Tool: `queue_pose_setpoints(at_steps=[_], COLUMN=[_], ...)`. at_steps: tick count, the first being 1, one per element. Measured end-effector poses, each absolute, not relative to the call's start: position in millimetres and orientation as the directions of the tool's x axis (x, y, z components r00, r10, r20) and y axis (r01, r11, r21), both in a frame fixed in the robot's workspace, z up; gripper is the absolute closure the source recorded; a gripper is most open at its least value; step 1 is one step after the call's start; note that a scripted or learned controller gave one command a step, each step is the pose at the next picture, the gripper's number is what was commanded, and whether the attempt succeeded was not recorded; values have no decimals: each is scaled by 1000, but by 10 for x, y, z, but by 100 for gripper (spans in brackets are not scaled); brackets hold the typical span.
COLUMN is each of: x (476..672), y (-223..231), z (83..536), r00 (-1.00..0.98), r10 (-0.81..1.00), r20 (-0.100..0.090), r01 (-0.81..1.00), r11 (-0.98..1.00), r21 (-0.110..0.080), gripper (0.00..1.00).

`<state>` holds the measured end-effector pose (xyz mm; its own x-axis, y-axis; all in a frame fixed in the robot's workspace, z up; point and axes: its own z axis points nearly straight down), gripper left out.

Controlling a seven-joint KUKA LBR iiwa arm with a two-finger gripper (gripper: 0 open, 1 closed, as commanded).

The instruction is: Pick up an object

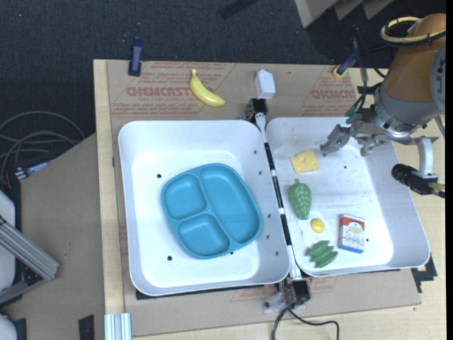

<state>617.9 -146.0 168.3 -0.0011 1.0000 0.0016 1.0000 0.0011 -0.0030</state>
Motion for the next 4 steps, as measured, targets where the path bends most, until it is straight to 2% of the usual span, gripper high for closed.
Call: queue_pose_setpoints(at_steps=[1, 3, 4], x=[5887, 5258, 5447], y=[-916, -926, -981], z=[1011, 843, 844], r00=[-1, 1, 0], r10=[1000, 1000, 1000], r20=[2, 1, -1], r01=[1000, 1000, 1000], r11=[1, -1, 0], r21=[-3, -2, 2], gripper=[0, 0, 0])
